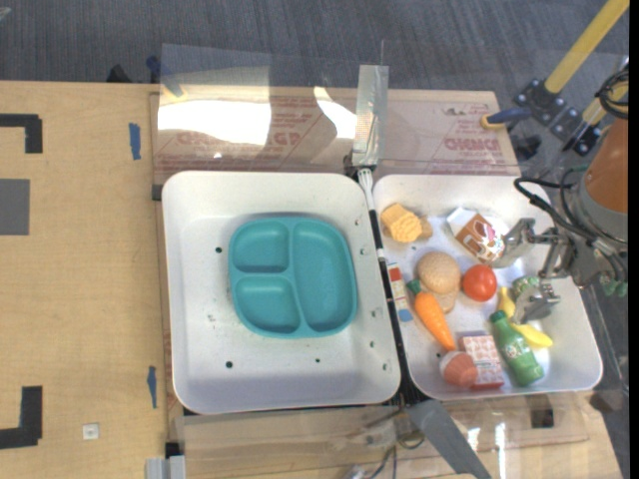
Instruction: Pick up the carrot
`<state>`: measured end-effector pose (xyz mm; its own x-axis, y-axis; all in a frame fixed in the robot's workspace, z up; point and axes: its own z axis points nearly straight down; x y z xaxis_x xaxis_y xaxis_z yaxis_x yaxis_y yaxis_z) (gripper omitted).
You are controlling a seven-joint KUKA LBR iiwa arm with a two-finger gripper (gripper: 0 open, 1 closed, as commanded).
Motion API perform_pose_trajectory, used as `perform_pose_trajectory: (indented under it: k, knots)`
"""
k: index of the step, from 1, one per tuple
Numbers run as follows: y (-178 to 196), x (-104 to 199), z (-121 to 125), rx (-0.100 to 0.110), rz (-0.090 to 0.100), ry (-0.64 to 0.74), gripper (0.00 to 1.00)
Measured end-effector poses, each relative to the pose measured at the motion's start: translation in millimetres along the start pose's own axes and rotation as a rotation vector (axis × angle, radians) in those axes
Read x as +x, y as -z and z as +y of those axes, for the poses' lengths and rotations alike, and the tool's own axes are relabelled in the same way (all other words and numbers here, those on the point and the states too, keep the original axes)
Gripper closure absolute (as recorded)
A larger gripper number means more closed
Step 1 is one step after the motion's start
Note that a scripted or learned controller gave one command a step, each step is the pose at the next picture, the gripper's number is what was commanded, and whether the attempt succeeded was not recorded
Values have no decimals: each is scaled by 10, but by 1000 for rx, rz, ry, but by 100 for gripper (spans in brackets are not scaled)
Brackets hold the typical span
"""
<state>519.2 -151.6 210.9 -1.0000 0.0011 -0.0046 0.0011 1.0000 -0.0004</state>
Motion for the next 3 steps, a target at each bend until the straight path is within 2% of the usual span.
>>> perform_pose_trajectory:
  k: [1,2,3]
  knots:
    - [-1101,-137,542,2,-11,47,0]
    - [-1140,-1078,557,1,-22,-122,0]
    - [-1135,-809,571,5,-28,78,0]
